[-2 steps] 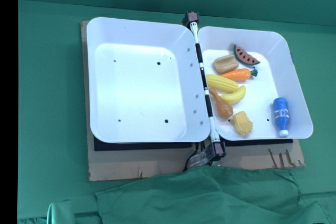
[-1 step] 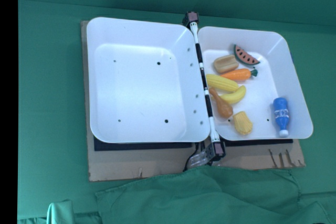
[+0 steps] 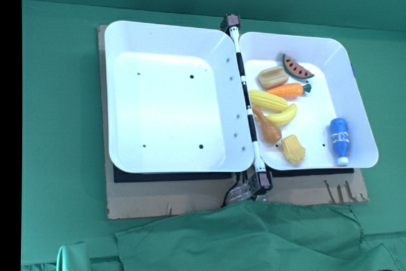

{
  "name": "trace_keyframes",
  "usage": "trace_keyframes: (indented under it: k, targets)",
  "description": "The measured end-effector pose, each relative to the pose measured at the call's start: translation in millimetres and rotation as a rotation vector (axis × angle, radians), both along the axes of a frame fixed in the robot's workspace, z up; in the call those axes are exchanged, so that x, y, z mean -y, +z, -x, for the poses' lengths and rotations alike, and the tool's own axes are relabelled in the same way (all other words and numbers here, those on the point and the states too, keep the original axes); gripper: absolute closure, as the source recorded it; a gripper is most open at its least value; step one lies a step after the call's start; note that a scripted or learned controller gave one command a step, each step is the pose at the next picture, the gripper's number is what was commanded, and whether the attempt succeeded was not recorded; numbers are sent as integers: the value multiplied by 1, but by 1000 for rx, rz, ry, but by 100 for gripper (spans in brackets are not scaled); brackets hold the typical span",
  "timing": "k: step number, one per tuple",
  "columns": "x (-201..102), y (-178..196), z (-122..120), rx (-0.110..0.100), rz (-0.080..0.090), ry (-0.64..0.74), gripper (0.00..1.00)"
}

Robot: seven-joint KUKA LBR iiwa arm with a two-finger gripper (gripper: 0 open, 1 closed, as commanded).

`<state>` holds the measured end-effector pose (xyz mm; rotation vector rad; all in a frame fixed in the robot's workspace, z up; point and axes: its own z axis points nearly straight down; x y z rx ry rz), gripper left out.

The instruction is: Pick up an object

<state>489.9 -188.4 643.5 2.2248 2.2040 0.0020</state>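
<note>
Two white bins centre frame. Right bin [image 3: 355, 82] holds toy food: watermelon slice [image 3: 297, 67], bread roll [image 3: 273, 77], carrot [image 3: 287, 90], corn [image 3: 268, 100], banana [image 3: 283, 115], blue bottle [image 3: 339, 140] standing apart at lower right, likely easiest pick. Gripper state: cannot tell.
</note>
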Motion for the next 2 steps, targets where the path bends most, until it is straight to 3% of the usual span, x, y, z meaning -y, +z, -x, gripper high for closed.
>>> trace_keyframes:
  k: [1,2]
  targets:
    - [-3,-13,24,-8,-5,3,0]
    - [-20,-13,23,-7,-5,6,0]
